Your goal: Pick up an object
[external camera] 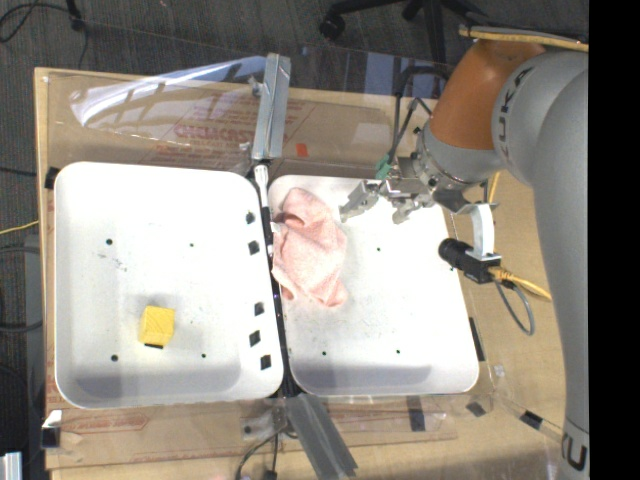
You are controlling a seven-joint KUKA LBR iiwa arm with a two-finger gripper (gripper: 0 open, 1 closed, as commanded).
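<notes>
Gripper poised over the right bin, nothing lifted yet.

The gripper hangs above the back part of the right bin, its fingers spread apart with nothing between them, though the slanted view makes its height hard to judge. A crumpled pink cloth lies against that bin's left wall, just beside the nearer fingertip and seemingly not touched by it. A small yellow block sits well apart in the left bin. The pick looks barely begun: reaching, closing and lifting all remain, with the cloth the likelier target.
</notes>
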